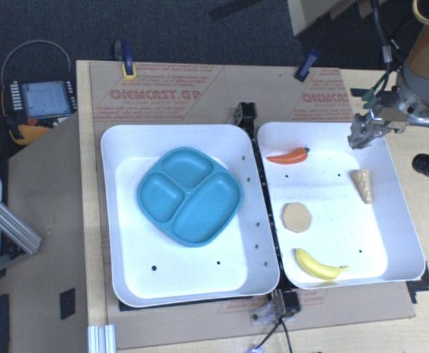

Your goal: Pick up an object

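Note:
The right bin (391, 263) holds an orange-red chili pepper (287, 156) at its far left, a tan round cookie (297, 217) in the middle, a yellow banana (318, 265) near the front and a beige cone-shaped piece (362, 184) toward the right. My gripper (362, 132) hovers over the bin's far right corner, above and behind the cone piece. Nothing shows between its fingers.
The left bin (126, 271) carries a blue divided plate (190, 195). Both bins rest on a cardboard sheet (200, 87) with clamps at its far edge. A small screen device (45, 99) sits off the bench at the far left.

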{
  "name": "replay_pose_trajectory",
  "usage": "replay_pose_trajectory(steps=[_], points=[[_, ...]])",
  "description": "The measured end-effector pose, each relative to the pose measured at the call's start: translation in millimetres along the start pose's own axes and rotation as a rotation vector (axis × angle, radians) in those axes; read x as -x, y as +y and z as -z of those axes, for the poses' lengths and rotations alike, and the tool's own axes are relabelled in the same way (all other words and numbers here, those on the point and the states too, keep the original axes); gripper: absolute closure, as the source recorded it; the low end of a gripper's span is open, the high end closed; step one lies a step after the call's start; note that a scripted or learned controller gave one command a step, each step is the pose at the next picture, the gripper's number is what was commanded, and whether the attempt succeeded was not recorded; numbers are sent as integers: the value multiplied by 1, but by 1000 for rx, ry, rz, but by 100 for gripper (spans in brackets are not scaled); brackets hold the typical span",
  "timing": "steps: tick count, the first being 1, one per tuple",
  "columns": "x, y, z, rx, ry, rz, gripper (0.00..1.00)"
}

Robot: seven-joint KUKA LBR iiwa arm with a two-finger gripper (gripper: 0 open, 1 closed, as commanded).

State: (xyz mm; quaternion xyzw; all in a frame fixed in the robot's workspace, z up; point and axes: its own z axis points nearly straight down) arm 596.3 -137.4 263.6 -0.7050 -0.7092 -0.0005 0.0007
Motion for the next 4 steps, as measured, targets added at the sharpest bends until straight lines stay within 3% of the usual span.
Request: replay_pose_trajectory(steps=[4], points=[[-210, -23, -28, -2, 1, 0, 100]])
